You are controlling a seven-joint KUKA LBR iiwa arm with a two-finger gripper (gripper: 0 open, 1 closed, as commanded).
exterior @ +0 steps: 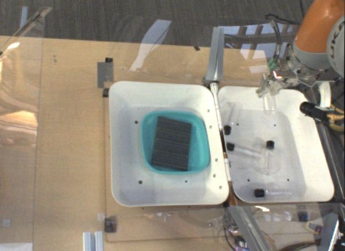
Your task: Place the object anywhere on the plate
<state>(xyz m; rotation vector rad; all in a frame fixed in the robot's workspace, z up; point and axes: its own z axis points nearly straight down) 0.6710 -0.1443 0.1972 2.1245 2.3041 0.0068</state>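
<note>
Dark-grey ribbed block (pixel 172 144) lying flat on the teal plate (pixel 201 148), well apart from the gripper (pixel 268 87), over in the far bin (pixel 122 137). Probably stiff, light and not slippery thanks to the ridges; best taken across its two long sides near the middle. Hard to tell whether the glassy gripper is open or closed, or what the clear black-capped bits (pixel 268 153) just below it are.
</note>
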